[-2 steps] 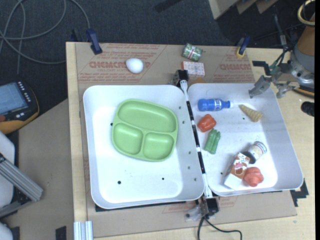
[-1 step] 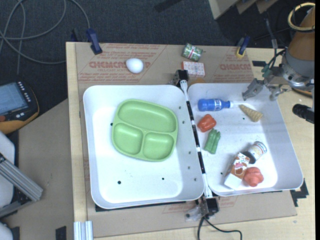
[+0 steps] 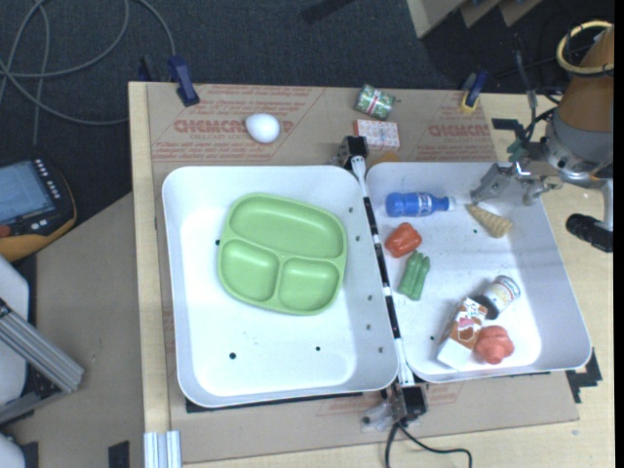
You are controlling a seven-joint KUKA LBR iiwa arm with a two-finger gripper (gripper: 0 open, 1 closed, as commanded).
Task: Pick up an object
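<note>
Hovering my end effector (image 3: 502, 185) over the right bin's (image 3: 561, 291) far edge, fingers spread and holding nothing, beige cone (image 3: 490, 219) just beside them, long axis slanting, tip toward the bin's near-right, blue bottle (image 3: 416, 204) lying crosswise nearby.

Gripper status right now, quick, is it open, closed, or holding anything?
Gripper: cannot be told whether open or closed; nothing seen between its fingers. It sits over the right bin, near the ice cream cone.
</note>
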